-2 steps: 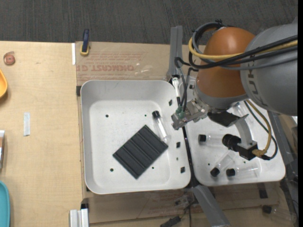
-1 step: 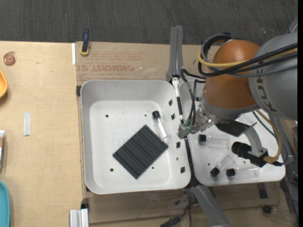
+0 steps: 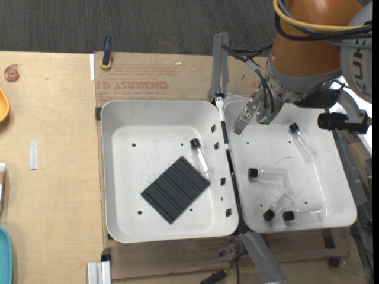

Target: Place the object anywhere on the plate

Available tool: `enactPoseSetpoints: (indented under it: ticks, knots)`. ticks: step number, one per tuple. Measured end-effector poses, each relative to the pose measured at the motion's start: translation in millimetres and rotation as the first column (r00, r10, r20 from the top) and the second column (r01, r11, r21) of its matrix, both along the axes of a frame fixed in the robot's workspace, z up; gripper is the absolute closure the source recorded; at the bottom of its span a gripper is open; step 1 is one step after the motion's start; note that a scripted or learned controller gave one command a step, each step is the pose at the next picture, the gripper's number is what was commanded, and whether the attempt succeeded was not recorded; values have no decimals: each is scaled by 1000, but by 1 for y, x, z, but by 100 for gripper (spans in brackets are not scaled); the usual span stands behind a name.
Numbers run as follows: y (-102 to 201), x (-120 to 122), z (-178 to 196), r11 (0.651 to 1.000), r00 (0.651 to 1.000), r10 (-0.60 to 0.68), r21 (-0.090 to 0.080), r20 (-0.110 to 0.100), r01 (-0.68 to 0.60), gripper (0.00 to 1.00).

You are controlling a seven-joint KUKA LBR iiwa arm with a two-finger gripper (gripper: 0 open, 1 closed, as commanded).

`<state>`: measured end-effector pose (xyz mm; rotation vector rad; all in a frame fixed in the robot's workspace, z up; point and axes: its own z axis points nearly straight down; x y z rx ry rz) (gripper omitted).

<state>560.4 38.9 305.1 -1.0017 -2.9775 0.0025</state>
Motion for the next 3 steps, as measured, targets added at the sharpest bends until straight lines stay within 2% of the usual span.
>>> enactPoseSetpoints:
  ticks: [1,2,3]
  knots:
    - [77,68,-13,991,991,137,0,3,-137,100]
    - [123,69,59,969,969,246,0,3,-246,100]
    - [163,78,132,863,863,505,0,5,-505,100]
